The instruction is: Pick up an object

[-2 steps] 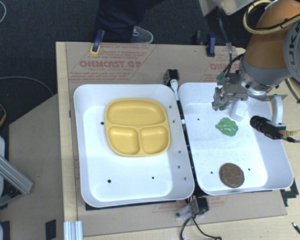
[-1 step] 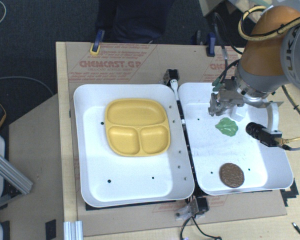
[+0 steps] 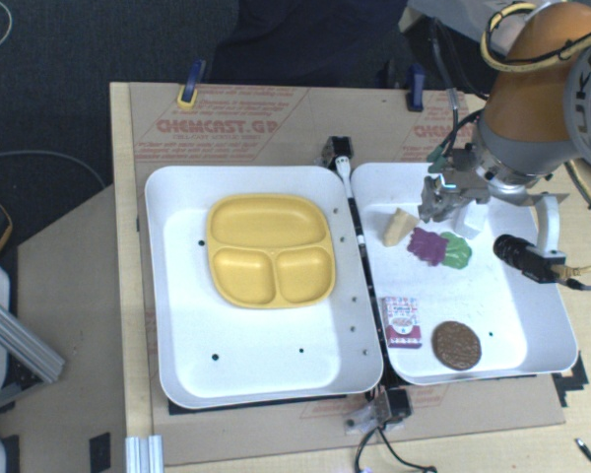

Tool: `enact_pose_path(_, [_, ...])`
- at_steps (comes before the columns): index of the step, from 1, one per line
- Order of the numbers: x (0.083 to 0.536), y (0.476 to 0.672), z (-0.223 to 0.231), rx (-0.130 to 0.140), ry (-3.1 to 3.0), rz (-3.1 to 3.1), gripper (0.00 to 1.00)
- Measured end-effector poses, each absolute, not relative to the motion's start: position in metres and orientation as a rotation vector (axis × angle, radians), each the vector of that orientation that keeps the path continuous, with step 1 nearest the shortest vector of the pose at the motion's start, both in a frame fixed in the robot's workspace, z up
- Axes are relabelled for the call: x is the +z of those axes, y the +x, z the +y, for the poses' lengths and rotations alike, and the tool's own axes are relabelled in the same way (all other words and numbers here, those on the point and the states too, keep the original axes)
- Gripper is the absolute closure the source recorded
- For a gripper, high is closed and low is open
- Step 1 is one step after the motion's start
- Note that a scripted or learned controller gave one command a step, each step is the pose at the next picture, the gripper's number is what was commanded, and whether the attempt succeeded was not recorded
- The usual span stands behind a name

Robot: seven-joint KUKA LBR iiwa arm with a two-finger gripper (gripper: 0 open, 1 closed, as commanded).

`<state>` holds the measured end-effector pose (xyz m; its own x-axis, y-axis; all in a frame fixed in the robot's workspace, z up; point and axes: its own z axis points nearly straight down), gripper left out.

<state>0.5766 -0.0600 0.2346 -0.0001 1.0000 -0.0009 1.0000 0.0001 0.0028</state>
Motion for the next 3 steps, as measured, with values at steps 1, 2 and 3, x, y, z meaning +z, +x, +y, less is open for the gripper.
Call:
enact_pose_path(1, [0.215, 0.576, -0.065, -0.004, 2.224, 2.223, 1.0])
enact_pose_path(2, [0.231, 0.579, -0.052, 0.004, 2.217, 2.221, 1.0])
enact_pose_path(3, [0.235, 0.579, -0.061, 0.003, 2.22, 2.219, 1.0])
